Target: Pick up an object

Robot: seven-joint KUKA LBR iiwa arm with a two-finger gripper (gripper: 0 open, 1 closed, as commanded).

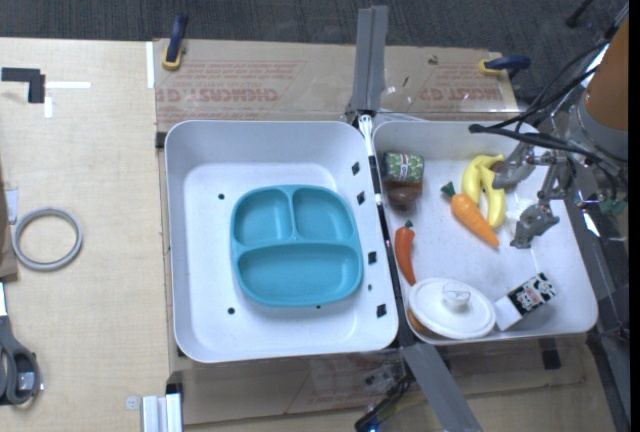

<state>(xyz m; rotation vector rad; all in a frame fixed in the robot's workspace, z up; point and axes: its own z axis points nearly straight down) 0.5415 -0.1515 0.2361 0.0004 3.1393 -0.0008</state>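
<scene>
Now — my gripper point(523, 200): fingers spread apart, holding nothing, over the right bin point(575, 315).
Toy bananas point(482, 182): just left of my fingers, beside the toy carrot point(473, 219).
White lidded pot point(455, 308): near edge — milk carton point(528, 298) alongside.
Left bin point(190, 250): holds a blue divided plate point(296, 245).

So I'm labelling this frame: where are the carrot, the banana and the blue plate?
carrot point(474, 220), camera view, middle of its orange body.
banana point(488, 188), camera view, middle of the yellow bunch.
blue plate point(297, 288), camera view, lower compartment.
</scene>
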